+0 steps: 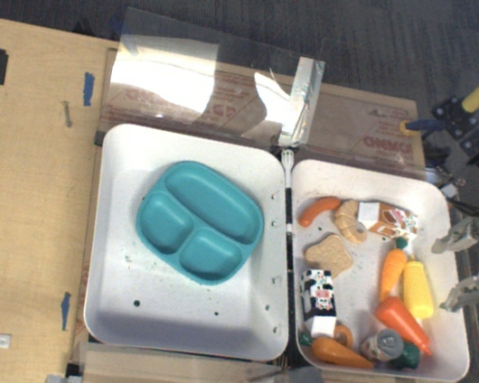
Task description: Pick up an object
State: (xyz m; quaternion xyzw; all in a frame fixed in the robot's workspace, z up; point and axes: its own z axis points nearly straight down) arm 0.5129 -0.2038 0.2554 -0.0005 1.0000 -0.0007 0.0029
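At the right bin's [457, 362] outer edge, the gripper [470, 263] hangs with fingers apart, holding nothing. Toy foods, such as the yellow corn [417, 289], lie untouched inside; the pick has not begun.

Not much of the robot to go on: at about 3 o'clock there's the gripper [468, 272], bare silvery metal, made of thin angular bracket-like pieces with a skeletal look. It's too small to make out any screws, cables or markings.
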